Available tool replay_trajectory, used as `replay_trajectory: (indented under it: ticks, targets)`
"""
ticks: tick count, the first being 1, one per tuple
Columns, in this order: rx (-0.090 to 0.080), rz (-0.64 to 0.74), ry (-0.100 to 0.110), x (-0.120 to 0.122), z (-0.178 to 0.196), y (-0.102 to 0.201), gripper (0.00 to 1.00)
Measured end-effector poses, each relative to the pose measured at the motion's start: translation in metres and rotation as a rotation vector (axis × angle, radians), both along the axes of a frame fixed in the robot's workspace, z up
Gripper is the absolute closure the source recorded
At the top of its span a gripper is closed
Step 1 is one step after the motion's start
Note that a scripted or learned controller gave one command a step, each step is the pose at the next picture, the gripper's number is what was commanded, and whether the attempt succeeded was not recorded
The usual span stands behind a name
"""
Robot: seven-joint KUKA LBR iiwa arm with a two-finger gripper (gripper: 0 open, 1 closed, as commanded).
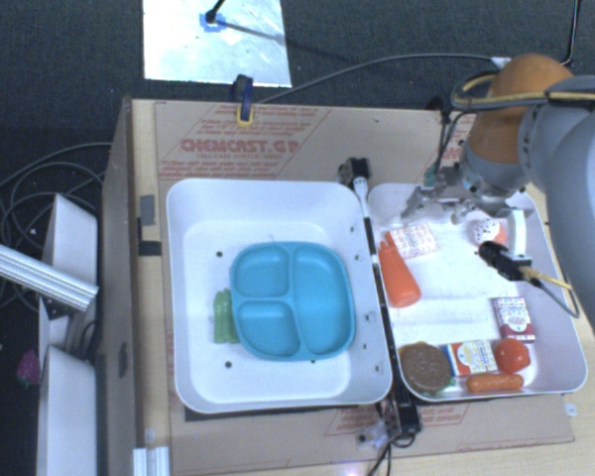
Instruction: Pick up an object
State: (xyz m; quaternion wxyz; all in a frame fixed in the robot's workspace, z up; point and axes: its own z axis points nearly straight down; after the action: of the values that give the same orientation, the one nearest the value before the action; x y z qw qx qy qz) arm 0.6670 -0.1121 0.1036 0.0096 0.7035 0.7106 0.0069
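Nearest the camera, a brown patty [426,365] lies at the right bin's [565,375] front edge. An orange carrot [400,275] lies by the bin's left wall, long axis from twelve to six. From the gripper [442,198], which holds nothing and has its fingers parted, it lies toward seven o'clock, with free floor on its right.

Reaches in from the right, grey arm [575,157] bent low at the upper right. Carries an orange band [516,92] above the wrist. Hangs with the hand [441,198] pointed down and leftward.
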Motion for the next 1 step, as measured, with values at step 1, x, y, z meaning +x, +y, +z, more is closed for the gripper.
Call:
replay_trajectory:
  ticks: [1]
  targets:
    - [-0.002, 0.003, -0.004, 0.0012, 0.0116, -0.0002, 1.00]
